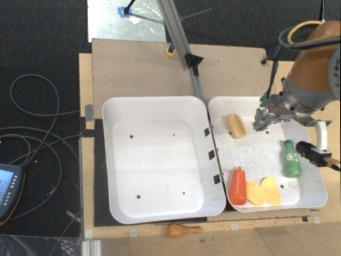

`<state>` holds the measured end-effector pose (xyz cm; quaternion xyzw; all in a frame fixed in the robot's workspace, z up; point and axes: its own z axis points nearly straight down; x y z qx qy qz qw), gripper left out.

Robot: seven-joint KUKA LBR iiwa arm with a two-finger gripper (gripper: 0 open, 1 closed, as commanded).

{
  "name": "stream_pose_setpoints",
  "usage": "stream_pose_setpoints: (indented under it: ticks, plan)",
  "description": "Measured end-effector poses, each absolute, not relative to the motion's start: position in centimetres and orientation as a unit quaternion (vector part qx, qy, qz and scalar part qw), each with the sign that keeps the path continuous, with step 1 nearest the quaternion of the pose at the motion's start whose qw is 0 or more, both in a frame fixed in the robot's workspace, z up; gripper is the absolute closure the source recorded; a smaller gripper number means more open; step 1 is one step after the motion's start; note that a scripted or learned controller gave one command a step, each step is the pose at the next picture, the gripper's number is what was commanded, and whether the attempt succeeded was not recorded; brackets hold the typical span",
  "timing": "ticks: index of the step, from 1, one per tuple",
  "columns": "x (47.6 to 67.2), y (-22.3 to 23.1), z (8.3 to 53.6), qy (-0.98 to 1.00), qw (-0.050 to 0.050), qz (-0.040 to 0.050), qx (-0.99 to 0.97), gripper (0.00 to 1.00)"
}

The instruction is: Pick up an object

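Lying on the desk's (144, 71) near edge, just in front of the bins, is a small brown pear-shaped object (183, 230), outside both of them. Behind it the left bin (114, 116) and the right bin (319, 196) sit side by side, their inner rims touching along a line marked by black clips. At the near end of the right bin, a red ketchup bottle (237, 185) lies lengthwise with its cap pointing away, and just to its right two yellow lemon-like pieces (264, 191) rest against each other and against the bottle. Farther back and toward the bin's right wall, a green bottle (291, 159) lies with its neck pointing away, well apart from the yellow pieces. Farther still, near the bin's left wall, a tan bread-like roll (235, 126) lies tilted on the bin floor. The gripper (262, 120) hangs just to the right of the roll, near it but not visibly touching; whether it is spread or closed cannot be told from this angle, and nothing is seen held in it. Above it the grey arm with its orange band (314, 68) reaches in from the right. Beyond the bins, a grey metal pole (176, 25) slants across the desk's far side, and black cables (32, 111) loop on the dark floor to the left beside a handheld screen (9, 188).
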<state>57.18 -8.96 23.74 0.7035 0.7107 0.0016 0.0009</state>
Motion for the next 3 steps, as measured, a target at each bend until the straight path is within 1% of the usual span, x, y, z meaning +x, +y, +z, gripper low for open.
stream_pose_setpoints:
  ticks: [1,2,3]
  plan:
    - [60.2,-3.7,24.4,0.711,0.001,0.0024,0.703,1.00]
    - [62.3,0.7,25.1,0.711,0.001,0.0022,0.703,1.00]
    - [65.3,5.2,23.7,0.710,0.000,0.0015,0.704,1.00]
